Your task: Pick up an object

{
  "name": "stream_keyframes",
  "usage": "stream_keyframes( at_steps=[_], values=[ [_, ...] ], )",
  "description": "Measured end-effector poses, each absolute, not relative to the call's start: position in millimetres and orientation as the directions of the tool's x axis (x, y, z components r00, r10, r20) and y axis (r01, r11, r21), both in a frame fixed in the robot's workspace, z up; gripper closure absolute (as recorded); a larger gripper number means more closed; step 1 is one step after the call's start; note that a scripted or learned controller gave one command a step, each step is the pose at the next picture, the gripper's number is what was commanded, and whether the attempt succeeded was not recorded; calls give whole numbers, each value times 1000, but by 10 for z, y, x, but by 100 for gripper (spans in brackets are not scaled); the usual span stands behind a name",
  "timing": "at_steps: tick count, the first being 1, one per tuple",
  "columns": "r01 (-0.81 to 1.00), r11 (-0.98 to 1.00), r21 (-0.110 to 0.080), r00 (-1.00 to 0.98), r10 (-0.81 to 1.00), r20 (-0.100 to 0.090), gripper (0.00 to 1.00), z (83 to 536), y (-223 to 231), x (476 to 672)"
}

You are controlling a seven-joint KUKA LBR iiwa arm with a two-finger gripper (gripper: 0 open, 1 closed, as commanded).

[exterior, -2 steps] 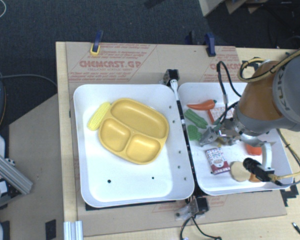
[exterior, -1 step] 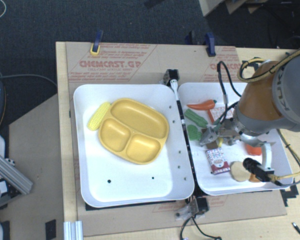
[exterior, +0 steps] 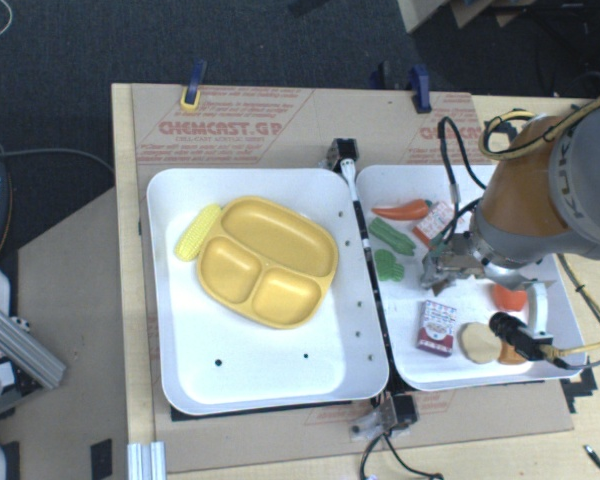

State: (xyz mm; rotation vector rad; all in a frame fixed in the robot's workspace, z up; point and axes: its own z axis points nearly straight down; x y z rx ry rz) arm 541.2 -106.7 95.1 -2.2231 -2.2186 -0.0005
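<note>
Gripper (exterior: 442,273) low in right bin (exterior: 400,353); spread or pressed together, cannot tell. Crowded toys: green piece (exterior: 388,263) may get nudged aside.

Red print on the brown board (exterior: 280,118) under the bins reads "CHEMCAST G.P", well beyond the gripper (exterior: 442,273) toward the bench's far edge. The small red-and-white carton (exterior: 436,328) just below the jaws carries print too small to read.

Both bins (exterior: 180,298) look like smooth, glossy white plastic. The yellow tray (exterior: 268,260) is matt plastic. The bench (exterior: 280,128) is printed brown cardboard, matt.
</note>
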Motion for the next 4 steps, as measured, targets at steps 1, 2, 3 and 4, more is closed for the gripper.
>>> stream_keyframes(
  at_steps=[1, 2, 3, 4],
  values=[
    [1000, 0, 6, 0, 1000, -2, 100, 1555, -1149, 5437],
    [1000, 0, 6, 0, 1000, -2, 100, 2069, -1257, 5443],
    [1000, 1, 4, -1, 1000, -1, 100, 2261, -1257, 5452],
    [1000, 5, 5, -5, 1000, -1, 100, 2280, -920, 5938]
  ],
)
